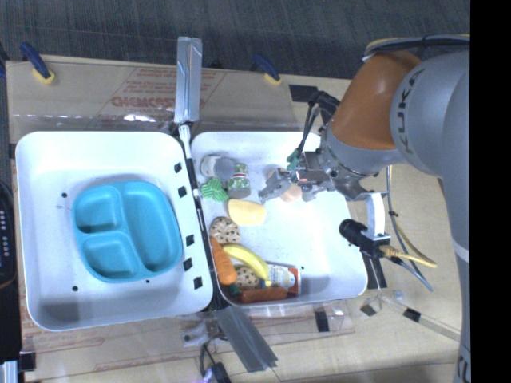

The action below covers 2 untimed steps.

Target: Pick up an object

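Reaching in from the right, bent the grey arm (423,94) with its orange band down over the right bin (319,242) on the bench (88,86). Hung the gripper (289,186) low above the upper middle of that bin, right of the clutter. Showed a small pink piece (291,192) right at the gripper's tip, touching or nearly so; could not tell whether gripped or merely lying beneath. Could not tell either how the gripper stood, spread or closed, with grey metal and cables crowding the spot.

Kept everything else loose along the right bin's left and lower sides. Placed a grey cup (214,166) at the top left, with a green-and-white can (239,184) just beside it and a green leafy toy (212,189) below the cup. Laid a pale yellow fruit (247,212) near the can, apart from the gripper. Stacked lower down a spotted cookie (226,231), a banana (244,258), a carrot (224,268) and a small bottle (281,277), all touching or close together.

Held in the left bin (48,174) a blue divided plate (128,230), well apart from the gripper.
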Each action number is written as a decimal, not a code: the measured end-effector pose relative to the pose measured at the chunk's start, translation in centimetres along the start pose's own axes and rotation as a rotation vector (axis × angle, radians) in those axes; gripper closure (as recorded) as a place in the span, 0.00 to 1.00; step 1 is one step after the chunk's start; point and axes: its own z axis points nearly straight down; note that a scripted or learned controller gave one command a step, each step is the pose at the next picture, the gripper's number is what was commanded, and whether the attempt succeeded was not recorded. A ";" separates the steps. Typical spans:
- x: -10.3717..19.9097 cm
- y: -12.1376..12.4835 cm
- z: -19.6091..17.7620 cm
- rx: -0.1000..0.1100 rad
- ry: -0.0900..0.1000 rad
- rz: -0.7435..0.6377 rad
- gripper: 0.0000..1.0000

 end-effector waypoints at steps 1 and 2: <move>-1.3 3.1 11.5 0.008 0.001 -0.035 0.00; -1.3 3.3 10.1 0.002 -0.001 -0.038 1.00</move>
